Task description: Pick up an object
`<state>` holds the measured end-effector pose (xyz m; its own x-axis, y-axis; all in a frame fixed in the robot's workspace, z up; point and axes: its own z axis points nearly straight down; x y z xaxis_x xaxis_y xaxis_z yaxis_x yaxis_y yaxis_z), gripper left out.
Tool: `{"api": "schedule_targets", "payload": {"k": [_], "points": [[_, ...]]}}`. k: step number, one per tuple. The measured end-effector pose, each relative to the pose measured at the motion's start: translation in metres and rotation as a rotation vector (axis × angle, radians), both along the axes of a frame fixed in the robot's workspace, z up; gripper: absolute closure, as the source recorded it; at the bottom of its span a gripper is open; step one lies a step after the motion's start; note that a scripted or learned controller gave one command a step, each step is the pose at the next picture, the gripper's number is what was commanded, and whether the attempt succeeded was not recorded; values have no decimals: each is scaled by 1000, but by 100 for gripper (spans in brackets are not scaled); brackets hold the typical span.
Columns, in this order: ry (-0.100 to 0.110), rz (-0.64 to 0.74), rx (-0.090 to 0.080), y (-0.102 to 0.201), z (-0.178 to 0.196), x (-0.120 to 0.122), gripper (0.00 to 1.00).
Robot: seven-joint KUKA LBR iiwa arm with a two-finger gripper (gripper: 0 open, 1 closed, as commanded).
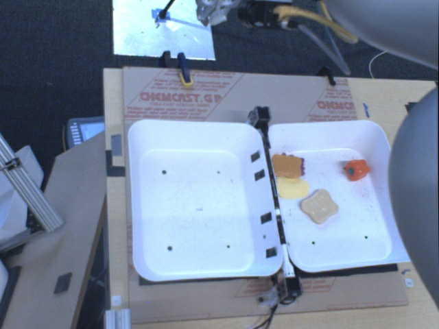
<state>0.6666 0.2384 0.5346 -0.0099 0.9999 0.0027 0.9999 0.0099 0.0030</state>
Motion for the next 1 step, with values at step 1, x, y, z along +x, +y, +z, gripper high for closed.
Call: {"api": "schedule_targets", "payload": {"k": [1], "points": [[1, -5, -2, -4, 0, 0, 0]]}}
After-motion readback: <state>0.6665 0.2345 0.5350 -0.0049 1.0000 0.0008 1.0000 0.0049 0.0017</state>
